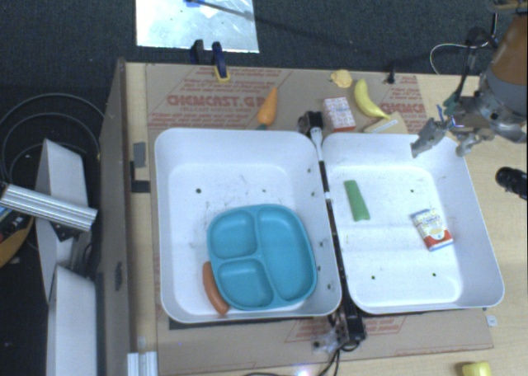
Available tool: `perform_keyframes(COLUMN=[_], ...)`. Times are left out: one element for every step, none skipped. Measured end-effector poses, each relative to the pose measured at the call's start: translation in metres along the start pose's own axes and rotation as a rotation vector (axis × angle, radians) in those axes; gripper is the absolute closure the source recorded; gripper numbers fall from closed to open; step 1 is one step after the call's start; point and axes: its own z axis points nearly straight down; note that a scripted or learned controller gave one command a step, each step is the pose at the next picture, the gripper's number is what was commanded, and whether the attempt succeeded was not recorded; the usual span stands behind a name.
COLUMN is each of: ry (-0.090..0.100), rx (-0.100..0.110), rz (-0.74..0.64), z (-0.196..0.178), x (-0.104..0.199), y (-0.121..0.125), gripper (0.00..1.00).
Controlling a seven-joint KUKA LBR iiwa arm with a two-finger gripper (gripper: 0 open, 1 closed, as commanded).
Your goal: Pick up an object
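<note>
Gripper (446,137) hangs over the far right corner of the right bin (478,279), its two fingers spread apart with nothing between them.

Candidate objects, placed from the gripper:
- Small packet (431,228), white with red and blue print, lies flat on the bin floor nearer the camera than the gripper and almost directly below it in the view. It is the closest item.
- Green block (356,199), a slim bar, lies to the left of the gripper and a little nearer the camera, close to the seam between the bins.
- Blue tray (262,257) with three compartments sits in the left bin (177,201), well apart from the gripper. An orange sausage-shaped piece (214,289) lies just beside its near left edge.

Handling judgement: the packet looks light and probably soft or crinkly, so it may slide or buckle; a pinch across its short sides, at mid-length, seems best. The green block looks stiff and light, and should suit a grip across its narrow width at the middle. The tray appears too broad for anything but a rim grasp.

Neither right-bin object touches a wall, so the approach looks unobstructed.
</note>
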Motion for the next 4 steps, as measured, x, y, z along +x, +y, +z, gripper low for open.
perform_keyframes(ry=[0.004,0.002,0.001,0.001], rx=[0.009,0.008,-0.002,0.006], rz=[-0.006,-0.004,-0.002,0.004], z=[0.092,0.179,0.163,0.118], x=[0.057,0.07,0.069,0.069], y=[-0.001,0.007,0.01,-0.073], gripper=[0.0,0.0,1.0,1.0])
